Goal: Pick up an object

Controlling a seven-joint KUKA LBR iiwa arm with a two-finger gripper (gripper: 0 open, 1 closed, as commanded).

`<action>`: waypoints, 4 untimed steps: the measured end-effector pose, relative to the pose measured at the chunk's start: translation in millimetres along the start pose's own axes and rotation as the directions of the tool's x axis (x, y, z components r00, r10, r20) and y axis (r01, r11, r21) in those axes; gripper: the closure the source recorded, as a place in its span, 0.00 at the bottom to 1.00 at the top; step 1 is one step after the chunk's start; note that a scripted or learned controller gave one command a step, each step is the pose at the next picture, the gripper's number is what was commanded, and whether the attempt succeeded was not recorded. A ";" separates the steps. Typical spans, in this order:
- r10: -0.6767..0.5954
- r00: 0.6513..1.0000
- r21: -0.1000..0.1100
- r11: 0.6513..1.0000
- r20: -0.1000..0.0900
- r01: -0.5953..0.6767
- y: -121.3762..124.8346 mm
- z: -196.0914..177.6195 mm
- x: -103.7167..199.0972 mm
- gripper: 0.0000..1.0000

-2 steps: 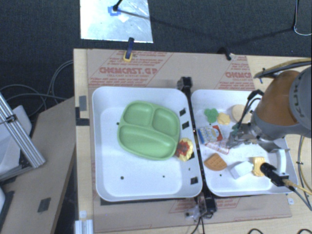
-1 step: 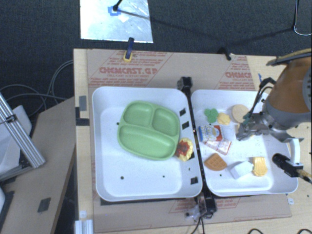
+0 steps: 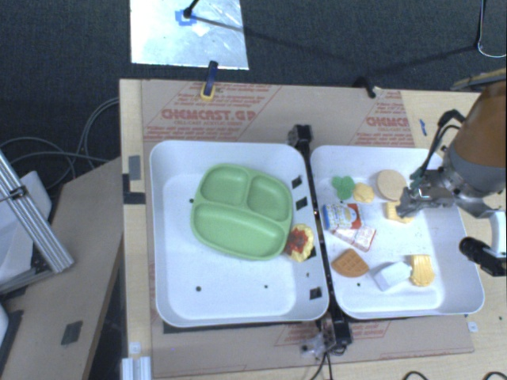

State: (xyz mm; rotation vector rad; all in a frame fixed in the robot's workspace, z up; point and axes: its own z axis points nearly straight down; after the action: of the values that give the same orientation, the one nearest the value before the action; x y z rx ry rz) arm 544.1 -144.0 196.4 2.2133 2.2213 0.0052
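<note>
The right bin [image 3: 455, 287] holds several small toy foods. Among them are a green piece [image 3: 343, 186], a small yellow piece [image 3: 364, 192], a tan round disc [image 3: 390, 184], a red and white carton [image 3: 346, 220], an orange-brown wedge [image 3: 350, 264], a white block [image 3: 390, 276] and a yellow ridged piece [image 3: 422, 270]. My gripper [image 3: 409, 203] is low over the bin's upper right part, right above a yellow piece [image 3: 397, 213] and just below the tan disc. The arm hides part of that yellow piece.
The left bin [image 3: 170, 291] holds a green divided plate [image 3: 242, 211], with a red and yellow toy [image 3: 300, 242] against its right edge. A black divider [image 3: 311, 212] runs between the bins. The arm's orange band [image 3: 483, 137] rises at the right.
</note>
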 end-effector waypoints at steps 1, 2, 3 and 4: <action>0.000 1.000 0.002 1.000 -0.001 0.000 1.4 -29.7 -0.2 1.00; -0.006 1.000 0.001 1.000 -0.003 0.006 42.2 -36.0 37.5 1.00; -0.006 1.000 0.001 1.000 -0.003 0.006 64.6 -37.6 77.5 1.00; -0.006 1.000 0.002 1.000 -0.003 0.006 88.0 -30.6 125.6 1.00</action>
State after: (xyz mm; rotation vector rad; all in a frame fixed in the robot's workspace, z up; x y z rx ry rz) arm 631.4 -18.0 227.3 2.2094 2.2308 0.0060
